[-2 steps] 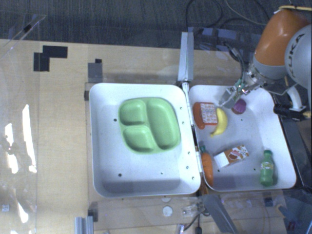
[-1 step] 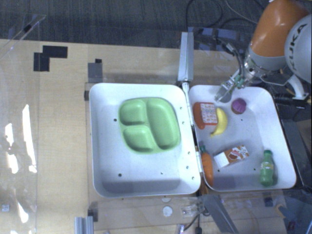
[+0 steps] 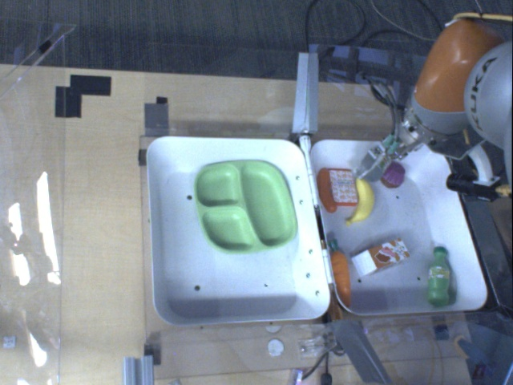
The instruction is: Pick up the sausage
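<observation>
The sausage [image 3: 337, 189] looks like a reddish-orange pack with a white label, lying at the left side of the right bin [image 3: 469, 239] against its wall. A yellow banana [image 3: 363, 202] lies right beside it. My gripper [image 3: 378, 160] hangs over the back of the right bin, just above and to the right of the sausage, close to the banana's upper end. A small purple item [image 3: 393, 175] sits directly to the gripper's right. Nothing shows held in the gripper.
The right bin also holds an orange carrot [image 3: 341, 273] at the front left, a white and red carton [image 3: 381, 257] and a green bottle [image 3: 438, 277]. A green divided plate [image 3: 244, 204] lies in the left bin [image 3: 172, 279]. A metal divider [image 3: 305, 95] stands between the bins.
</observation>
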